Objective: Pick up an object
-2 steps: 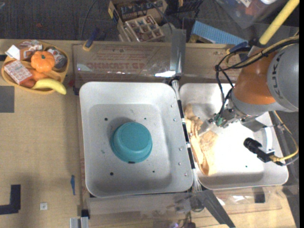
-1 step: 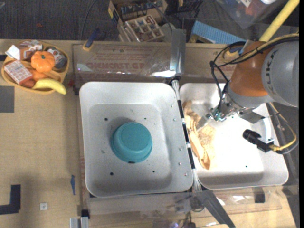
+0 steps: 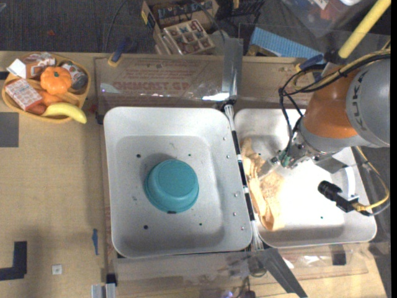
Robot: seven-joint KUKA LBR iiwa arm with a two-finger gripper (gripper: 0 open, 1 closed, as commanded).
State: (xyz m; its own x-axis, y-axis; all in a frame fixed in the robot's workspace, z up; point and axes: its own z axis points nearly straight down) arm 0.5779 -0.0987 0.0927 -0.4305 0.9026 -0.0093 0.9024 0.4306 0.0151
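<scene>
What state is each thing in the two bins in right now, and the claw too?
Teal bowl: upside down, alone in the left bin.
Tan cloth: crumpled, lying along the left side of the right bin.
Claw: low over the cloth's upper end; grip unclear.

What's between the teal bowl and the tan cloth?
In the camera view: bare white floor of the left bin, then the two bins' adjoining rims, between teal bowl and tan cloth.

Teal bowl (image 3: pixel 172 185) in left bin (image 3: pixel 124 129); tool (image 3: pixel 280 161) over tan cloth (image 3: pixel 267 191).
</scene>
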